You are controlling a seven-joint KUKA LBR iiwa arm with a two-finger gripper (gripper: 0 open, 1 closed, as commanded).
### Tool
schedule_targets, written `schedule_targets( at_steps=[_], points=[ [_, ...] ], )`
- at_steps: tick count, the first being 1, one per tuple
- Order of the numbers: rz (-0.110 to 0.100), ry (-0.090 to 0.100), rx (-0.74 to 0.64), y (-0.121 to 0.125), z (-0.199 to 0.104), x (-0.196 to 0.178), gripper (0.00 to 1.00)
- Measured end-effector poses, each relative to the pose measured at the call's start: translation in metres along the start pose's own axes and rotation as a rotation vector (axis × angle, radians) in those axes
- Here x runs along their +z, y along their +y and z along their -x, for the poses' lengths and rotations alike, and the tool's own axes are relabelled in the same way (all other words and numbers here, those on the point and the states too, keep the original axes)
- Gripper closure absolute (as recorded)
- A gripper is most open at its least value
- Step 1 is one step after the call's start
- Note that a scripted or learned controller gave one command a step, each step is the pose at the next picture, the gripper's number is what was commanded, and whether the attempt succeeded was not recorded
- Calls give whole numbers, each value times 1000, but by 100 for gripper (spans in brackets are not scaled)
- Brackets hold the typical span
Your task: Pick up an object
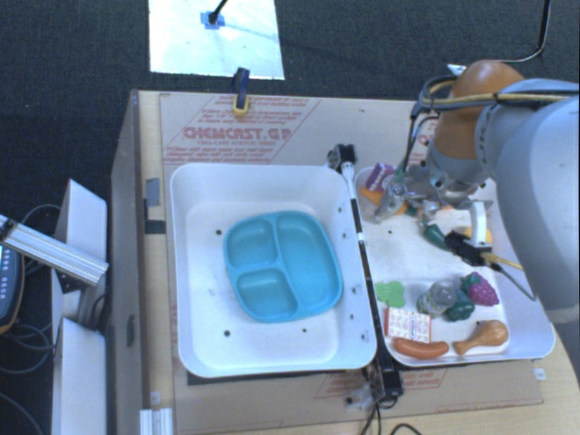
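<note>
Toy food items lie scattered in your right bin (535, 333): a sausage (418, 348), a drumstick (481, 335), purple grapes (481, 288) and a green piece (390, 293) along the near side. On the cardboard (254, 120) beyond the bins you can read red print, "CHEMCAST GP". Your arm (517, 143) comes in from the right, bent down over that bin's far left corner, with the gripper (399, 193) low among the objects there. You cannot tell whether it is clenched. A blue divided tray (281, 265) sits in the left bin (204, 243).
</note>
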State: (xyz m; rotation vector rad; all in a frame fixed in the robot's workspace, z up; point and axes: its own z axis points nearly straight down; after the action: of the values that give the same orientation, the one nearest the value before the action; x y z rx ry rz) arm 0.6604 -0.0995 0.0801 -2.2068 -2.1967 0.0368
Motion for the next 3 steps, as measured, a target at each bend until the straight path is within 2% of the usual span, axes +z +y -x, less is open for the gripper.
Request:
schedule_targets(
  at_steps=[2, 3],
  points=[
    [-1, -1, -1, 0, -1, 1, 0],
    [10, -3, 0, 2, 2, -17, 0]
  ],
)
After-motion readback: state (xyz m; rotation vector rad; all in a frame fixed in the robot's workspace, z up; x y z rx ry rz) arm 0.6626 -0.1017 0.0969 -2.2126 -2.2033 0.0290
